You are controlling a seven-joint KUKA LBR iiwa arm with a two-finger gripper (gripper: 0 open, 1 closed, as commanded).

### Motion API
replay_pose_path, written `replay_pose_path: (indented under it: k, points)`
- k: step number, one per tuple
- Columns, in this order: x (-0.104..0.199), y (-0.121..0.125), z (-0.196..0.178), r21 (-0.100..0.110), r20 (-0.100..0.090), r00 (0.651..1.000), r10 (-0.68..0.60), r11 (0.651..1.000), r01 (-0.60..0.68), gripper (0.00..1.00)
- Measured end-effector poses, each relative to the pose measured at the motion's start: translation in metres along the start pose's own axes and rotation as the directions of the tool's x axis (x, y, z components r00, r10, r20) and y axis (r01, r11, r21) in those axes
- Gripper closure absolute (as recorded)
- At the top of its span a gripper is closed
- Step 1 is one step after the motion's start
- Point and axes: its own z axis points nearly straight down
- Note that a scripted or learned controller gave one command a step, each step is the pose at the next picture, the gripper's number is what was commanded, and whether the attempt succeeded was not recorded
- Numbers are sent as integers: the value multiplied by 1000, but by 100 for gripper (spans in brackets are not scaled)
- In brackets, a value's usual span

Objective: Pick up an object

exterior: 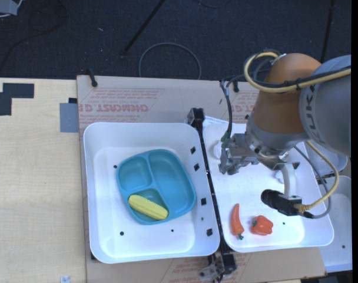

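A blue divided plate (158, 181) lies in the left bin (102, 158), and a yellow corn cob (148, 207) rests in its near compartment. In the right bin (311, 232) lie an orange-red chili pepper (236, 219) and a small red-orange bell pepper (261, 224), both near the front edge. My gripper (230, 165) hangs low over the right bin's left part, above and behind the chili pepper, apart from both peppers. I see nothing between its fingers.
A black divider bar (204, 175) runs between the two bins. The arm's orange wrist band (285, 93) and grey body cover the right bin's back right. A black cable connector (280, 201) hangs just above the bell pepper. Light wooden bench surface lies to the left.
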Motion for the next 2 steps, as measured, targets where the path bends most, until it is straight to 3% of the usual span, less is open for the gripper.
replay_pose_path:
  k: [2]
  points:
    - [81, 35, 6, -3, 1, 1000, 1, 1000, -1, 100]
